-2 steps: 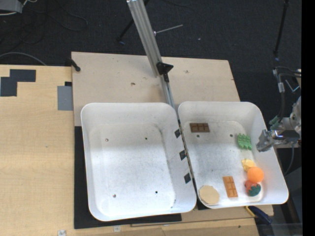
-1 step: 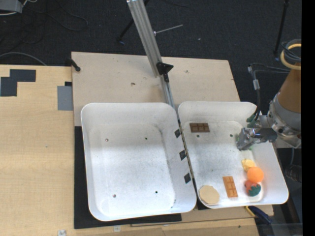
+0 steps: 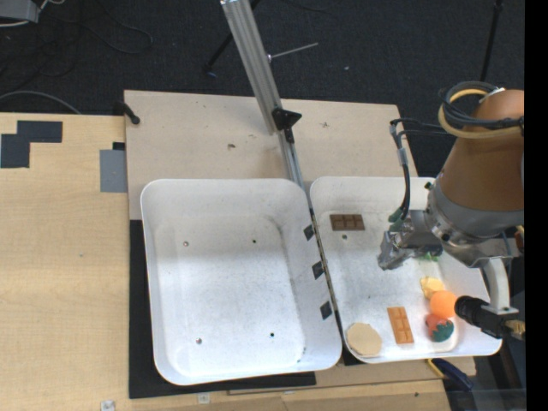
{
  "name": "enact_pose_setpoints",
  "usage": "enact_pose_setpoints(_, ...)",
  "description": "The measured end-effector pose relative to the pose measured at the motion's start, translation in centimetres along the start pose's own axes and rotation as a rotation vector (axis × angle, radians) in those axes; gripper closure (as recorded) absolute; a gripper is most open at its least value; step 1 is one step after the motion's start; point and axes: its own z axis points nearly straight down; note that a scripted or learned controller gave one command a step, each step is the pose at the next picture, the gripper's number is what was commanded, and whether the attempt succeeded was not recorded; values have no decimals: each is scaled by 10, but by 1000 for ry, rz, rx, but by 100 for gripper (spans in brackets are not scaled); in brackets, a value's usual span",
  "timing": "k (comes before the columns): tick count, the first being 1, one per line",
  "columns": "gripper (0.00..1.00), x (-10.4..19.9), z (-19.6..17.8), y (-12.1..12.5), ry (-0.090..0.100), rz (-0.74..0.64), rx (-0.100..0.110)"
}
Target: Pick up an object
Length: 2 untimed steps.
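My gripper (image 3: 396, 253) hangs over the middle of the right bin (image 3: 368, 302), its metal fingers pointing down and left just above the bin floor. Nothing shows between them. A brown chocolate-bar piece (image 3: 348, 223) lies at the bin's back, up and left of the gripper. Near the front edge lie a tan round cookie (image 3: 366, 339) and an orange wafer block (image 3: 400, 324). At the front right sit an orange ball (image 3: 442, 303), a yellow piece (image 3: 431, 286) beside it, and a small green and red item (image 3: 441, 330).
The left bin (image 3: 224, 281) stands beside the right one, with a divider carrying black clips (image 3: 317, 269) between them. A slanted aluminium rail (image 3: 257, 62) rises from behind the bins. The arm's bulk (image 3: 484, 169) covers the right bin's far right side.
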Motion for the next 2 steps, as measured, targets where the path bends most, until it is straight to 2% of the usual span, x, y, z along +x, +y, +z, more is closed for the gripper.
enact_pose_setpoints(2,100,109,8,4,-1,-2,1)
